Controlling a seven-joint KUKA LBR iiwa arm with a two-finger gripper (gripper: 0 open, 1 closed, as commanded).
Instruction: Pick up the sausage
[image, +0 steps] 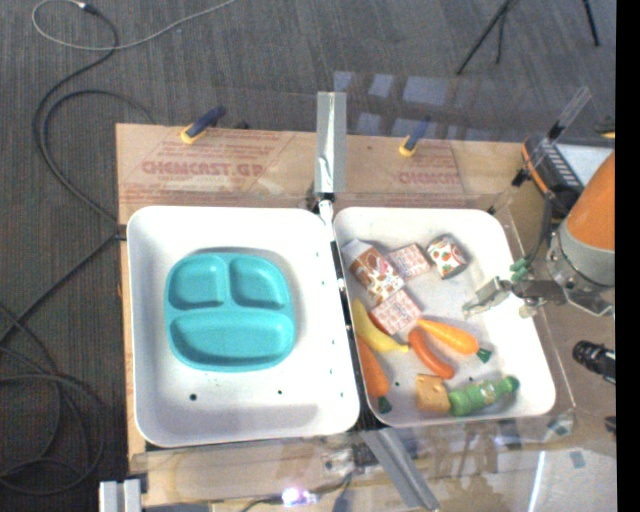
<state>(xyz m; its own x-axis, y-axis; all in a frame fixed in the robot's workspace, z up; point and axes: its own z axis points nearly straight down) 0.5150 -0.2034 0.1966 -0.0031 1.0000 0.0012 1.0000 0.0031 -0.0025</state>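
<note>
Camera view, sausage: the short red-orange plastic sausage (431, 353) lies slanted on the floor of the right shallow white bin (500, 232), in the lower middle part.
Camera view, claw: the grey two-finger gripper (487, 297) hangs over the right side of this bin, its fingers apart with nothing between them.
Camera view, relation: the sausage is to the lower left of the claw, near but apart from it.
Camera view, neighbours: an orange toy carrot (452, 335) lies just above the sausage, between it and the claw; a yellow plastic banana (373, 331) touches its left end; a tan block (432, 393) and a green toy vegetable (480, 394) lie below.
Camera view, open room: bare white floor is around the claw, toward the right wall.
Camera view, other bin: the left white bin (145, 330) holds a turquoise divided plate (232, 309).
</note>
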